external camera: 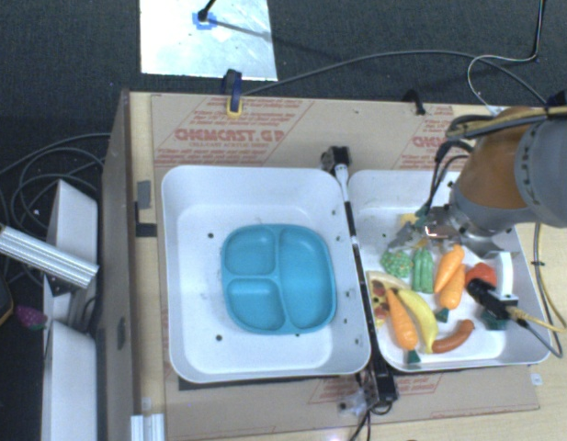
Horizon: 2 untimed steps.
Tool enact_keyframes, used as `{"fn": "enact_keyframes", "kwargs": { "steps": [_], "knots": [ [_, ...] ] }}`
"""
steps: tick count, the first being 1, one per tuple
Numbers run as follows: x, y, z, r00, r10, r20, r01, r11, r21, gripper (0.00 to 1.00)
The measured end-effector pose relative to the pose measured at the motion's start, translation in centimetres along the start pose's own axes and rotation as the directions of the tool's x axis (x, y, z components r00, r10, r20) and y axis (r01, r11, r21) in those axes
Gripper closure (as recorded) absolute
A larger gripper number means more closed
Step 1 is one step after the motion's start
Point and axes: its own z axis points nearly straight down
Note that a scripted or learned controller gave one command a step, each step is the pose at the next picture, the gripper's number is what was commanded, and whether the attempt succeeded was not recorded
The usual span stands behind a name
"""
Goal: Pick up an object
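Approach step: I'm hovering over the right bin (384, 200), just above the green toy veg (396, 265) beside the carrot (450, 276). Can't tell my grip state from this angle. Next, I'm reckoning on a straight descent onto one piece, clear of its neighbours.

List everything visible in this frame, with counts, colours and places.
bins: two, white, side by side on the bench
divided plate: one, blue, in the left bin
carrots: two, orange, right bin, one mid, one front
banana: one, yellow, right bin, front
sausage: one, reddish-brown, right bin, front
green vegetables: two, green, right bin, left of the mid carrot
arm: one, grey with orange band, from the right
hand: one, dark, over the right bin's pile
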Motion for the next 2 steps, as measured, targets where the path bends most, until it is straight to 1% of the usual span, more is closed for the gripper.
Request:
{"fn": "enact_keyframes", "kwargs": {
  "steps": [1,2],
  "knots": [
    [-2.6,-5.5,0.0,1.000,0.001,0.001,-0.001,1.000,-0.002,0.00],
    [-1.8,2.7,0.8,1.000,-0.002,-0.002,0.002,1.000,0.017,0.00]
  ]
}}
